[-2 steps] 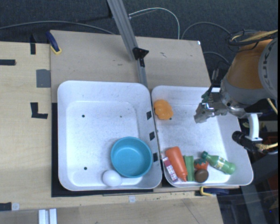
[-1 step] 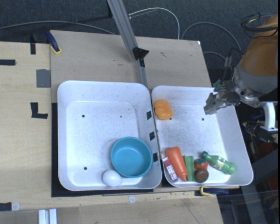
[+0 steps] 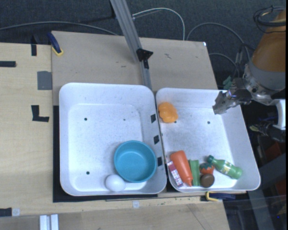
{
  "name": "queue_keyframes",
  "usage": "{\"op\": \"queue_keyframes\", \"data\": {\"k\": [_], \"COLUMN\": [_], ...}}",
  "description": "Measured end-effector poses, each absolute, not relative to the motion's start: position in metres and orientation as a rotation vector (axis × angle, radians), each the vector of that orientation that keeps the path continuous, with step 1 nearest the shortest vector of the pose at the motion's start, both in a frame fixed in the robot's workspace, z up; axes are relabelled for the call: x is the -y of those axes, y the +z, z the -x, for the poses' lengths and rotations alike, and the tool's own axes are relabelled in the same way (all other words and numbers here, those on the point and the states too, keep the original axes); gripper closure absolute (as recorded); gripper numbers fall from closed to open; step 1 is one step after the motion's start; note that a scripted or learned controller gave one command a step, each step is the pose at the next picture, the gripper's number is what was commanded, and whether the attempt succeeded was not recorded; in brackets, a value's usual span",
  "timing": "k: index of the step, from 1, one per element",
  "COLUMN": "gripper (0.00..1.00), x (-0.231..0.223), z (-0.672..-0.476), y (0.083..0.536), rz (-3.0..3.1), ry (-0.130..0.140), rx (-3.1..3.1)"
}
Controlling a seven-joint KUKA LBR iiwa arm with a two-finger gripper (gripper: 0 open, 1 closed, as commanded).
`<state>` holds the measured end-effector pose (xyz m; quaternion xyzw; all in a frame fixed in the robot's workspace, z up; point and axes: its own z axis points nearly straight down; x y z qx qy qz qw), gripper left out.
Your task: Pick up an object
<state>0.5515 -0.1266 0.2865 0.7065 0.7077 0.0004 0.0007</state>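
Observation:
My gripper (image 3: 221, 104) hangs over the right bin's (image 3: 240, 128) far right rim, with nothing visible between its tips. An orange round fruit (image 3: 168, 112) lies at the right bin's far left corner. Along that bin's near edge lie an orange carrot-like piece (image 3: 182, 166), a green piece (image 3: 195, 171), a green bottle (image 3: 225, 167) and a small brown ball (image 3: 207, 179). In the left bin (image 3: 86, 104) a blue bowl (image 3: 134, 161) sits near the front, with a white ball (image 3: 115, 182) touching its near left side.
A grey pole (image 3: 129, 25) slants down from the top to the gap between the bins. Cables (image 3: 182, 23) loop on the dark floor behind the bench. The arm's orange band (image 3: 272, 51) rises at the right edge.

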Motion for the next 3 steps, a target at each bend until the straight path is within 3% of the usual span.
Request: {"op": "queue_keyframes", "data": {"k": [3], "gripper": [1.00], "x": [-0.030], "z": [-0.560], "y": [0.254], "rz": [-2.215], "ry": [-0.001], "rx": [-2.231]}}
